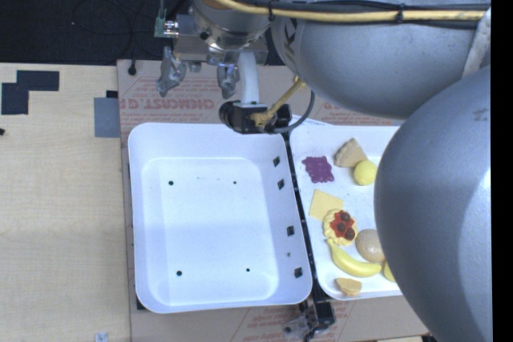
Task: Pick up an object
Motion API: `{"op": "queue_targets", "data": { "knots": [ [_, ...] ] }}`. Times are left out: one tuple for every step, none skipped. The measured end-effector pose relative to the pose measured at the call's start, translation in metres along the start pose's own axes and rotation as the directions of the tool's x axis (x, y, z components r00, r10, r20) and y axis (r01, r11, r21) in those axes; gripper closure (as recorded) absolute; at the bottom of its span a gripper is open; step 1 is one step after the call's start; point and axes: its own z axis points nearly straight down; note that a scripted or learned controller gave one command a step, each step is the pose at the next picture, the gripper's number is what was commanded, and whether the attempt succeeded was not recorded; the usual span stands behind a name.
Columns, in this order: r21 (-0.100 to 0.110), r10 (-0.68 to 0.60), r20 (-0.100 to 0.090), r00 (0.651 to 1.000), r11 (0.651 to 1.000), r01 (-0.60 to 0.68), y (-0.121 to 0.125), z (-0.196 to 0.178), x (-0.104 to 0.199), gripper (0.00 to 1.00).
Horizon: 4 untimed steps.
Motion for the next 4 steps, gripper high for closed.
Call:
{"op": "queue_targets", "data": {
  "knots": [
    [0.028,0.002,0.01,1.0,1.0,-0.002,0.002,0.122,0.001,0.0],
    [0.03,0.005,0.01,1.0,1.0,-0.006,-0.037,0.211,-0.001,0.0],
    [0.005,0.0,-0.001,1.0,1.0,0.0,-0.08,0.0,-0.013,0.0],
    [0.027,0.002,0.01,1.0,1.0,-0.002,-0.055,0.131,0.002,0.0]
  ]
}}
